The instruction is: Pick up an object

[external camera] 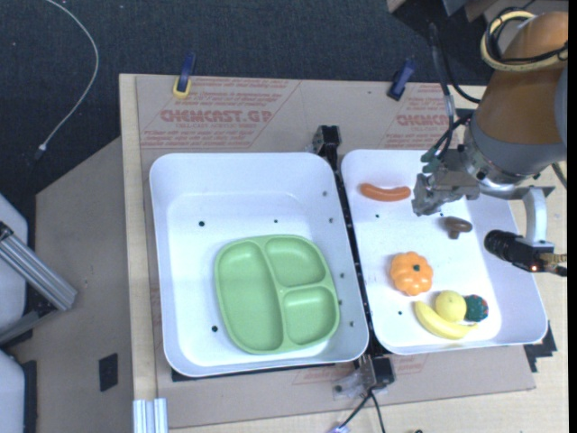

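Note:
The right bin (388, 327) holds an orange sausage (385, 191) at its far left, a small brown piece (458, 227) in the middle, an orange pumpkin (410, 273), and a yellow banana (440, 322) with a yellow lemon (452, 306) and a small dark red-green fruit (476, 308) at the near edge. My gripper (431, 198) hangs over the far part of this bin, just right of the sausage and up-left of the brown piece. Nothing shows between its fingers.
The left bin (180, 197) carries a green three-compartment plate (275, 291). A black clamp (326, 139) sits between the bins at the far side. A black cylinder (516, 248) juts out from the arm over the right bin's right rim.

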Robot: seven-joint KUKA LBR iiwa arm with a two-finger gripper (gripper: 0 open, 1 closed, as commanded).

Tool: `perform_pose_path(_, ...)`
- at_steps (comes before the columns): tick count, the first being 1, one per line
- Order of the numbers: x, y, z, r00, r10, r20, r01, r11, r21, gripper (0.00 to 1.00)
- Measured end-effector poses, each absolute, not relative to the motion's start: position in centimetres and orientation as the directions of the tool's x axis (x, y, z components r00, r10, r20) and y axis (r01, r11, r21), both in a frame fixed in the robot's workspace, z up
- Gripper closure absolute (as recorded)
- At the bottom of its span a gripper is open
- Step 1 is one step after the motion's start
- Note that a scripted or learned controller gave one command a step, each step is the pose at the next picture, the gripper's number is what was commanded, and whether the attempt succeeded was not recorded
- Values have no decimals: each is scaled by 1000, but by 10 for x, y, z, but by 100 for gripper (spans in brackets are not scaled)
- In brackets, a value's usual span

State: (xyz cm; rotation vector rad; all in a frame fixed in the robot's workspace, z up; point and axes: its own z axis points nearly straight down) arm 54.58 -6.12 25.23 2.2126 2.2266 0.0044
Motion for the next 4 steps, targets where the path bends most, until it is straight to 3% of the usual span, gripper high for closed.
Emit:
perform_pose_path(3,609,90,246,-5,1000,2,1000,5,3,100)
perform_pose_path(4,608,87,246,-1,1000,0,1000,1,1,0)
